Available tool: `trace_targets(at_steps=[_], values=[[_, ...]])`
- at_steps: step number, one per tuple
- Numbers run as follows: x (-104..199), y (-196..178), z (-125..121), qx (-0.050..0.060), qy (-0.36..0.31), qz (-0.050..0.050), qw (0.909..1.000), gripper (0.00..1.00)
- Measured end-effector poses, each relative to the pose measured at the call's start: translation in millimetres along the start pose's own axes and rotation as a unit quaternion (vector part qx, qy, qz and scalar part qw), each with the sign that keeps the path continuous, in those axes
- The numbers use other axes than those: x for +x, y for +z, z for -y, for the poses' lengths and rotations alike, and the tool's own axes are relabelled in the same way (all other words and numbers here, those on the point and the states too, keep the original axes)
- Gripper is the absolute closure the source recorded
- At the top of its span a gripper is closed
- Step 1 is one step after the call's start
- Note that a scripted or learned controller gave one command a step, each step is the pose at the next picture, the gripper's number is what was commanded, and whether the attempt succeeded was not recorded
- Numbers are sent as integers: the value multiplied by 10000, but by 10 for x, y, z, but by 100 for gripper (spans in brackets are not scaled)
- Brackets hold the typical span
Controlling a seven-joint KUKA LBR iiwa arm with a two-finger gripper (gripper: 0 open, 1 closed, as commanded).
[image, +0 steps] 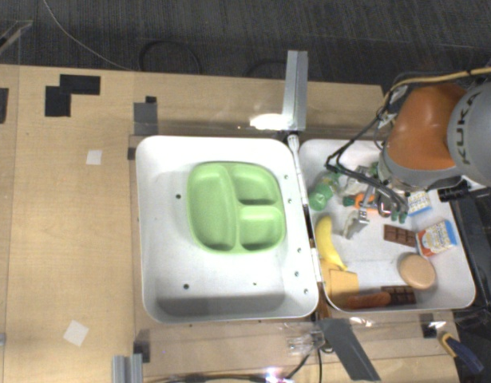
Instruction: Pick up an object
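Note:
My gripper [358, 220] hangs low over the middle of the right bin [462, 287], under the grey arm with its orange band [418, 128]. Just left of it lie a yellow banana [328, 244] and a green toy [320, 193]. To its right a dark chocolate bar [402, 234] rests flat. A round tan bun [417, 271] and a small red-and-blue carton [437, 237] sit further right. At the bin's front lie an orange block [342, 281] and a brown sausage-like piece [373, 298]. Cables and the wrist hide the spot right under the gripper.
The left bin [161, 278] holds a green divided plate [233, 206]. A metal post [295, 94] stands behind the seam between the bins. The wooden bench [61, 238] spreads to the left. Black cables [353, 154] loop over the right bin's back.

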State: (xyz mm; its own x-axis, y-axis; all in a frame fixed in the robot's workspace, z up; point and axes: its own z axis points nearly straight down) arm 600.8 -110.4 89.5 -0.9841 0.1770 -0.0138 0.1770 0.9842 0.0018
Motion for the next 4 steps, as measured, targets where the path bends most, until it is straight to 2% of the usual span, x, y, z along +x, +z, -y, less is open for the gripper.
trace_targets(at_steps=[1,2,3,4], values=[[416,-15,-82,0,1329,17,9911,0],[107,-44,100,9,1280,-14,9918,0],[-201,12,-216,0,1542,-4,9880,0],[133,-4,-162,5,1973,6,9803,0]])
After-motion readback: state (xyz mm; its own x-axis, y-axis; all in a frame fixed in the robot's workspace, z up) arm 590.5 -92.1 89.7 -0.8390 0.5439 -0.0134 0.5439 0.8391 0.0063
